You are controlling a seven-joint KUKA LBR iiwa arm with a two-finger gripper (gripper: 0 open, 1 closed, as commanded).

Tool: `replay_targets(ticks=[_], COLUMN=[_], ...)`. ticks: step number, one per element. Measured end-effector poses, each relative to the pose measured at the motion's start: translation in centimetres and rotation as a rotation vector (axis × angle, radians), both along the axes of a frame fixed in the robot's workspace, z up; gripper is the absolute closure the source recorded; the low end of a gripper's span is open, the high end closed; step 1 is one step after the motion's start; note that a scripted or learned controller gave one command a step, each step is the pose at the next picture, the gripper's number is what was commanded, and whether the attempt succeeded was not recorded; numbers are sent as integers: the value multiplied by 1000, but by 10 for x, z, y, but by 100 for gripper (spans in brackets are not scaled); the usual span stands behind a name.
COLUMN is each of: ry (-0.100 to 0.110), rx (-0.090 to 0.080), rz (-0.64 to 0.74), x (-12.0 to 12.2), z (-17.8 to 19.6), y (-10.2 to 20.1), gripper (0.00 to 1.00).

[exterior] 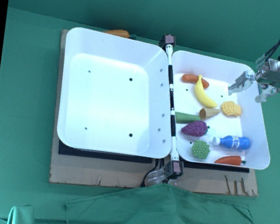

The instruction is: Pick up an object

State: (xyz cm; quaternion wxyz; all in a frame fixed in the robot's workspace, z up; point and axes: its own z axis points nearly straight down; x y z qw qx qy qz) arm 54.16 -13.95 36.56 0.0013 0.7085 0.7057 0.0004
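The right bin (258,130) holds several toy foods: a yellow banana (203,93), a red sausage (195,80), a yellow corn piece (231,108), an ice-cream cone (209,113), a green vegetable (184,118), purple grapes (195,128), a blue bottle (233,142), a green broccoli (201,149) and an orange carrot (229,159). My gripper (250,89) hangs above the bin's far right corner, just above and right of the corn piece. Its fingers stand open with nothing between them.
The left bin (112,92) lies beside the right one, with a black-and-white divider bar (170,97) between them. An orange toy (118,32) lies behind the left bin. Both bins rest on cardboard (95,177) over green cloth.
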Motion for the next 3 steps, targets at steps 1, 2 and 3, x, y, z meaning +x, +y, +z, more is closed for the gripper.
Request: replay_targets(ticks=[1,2,3], ry=[4,-3,-19], rx=[1,-1,-3], rz=[3,2,-2], x=[50,71,74], z=[-87,-186,-165], y=[19,26,24], gripper=[0,0,100])
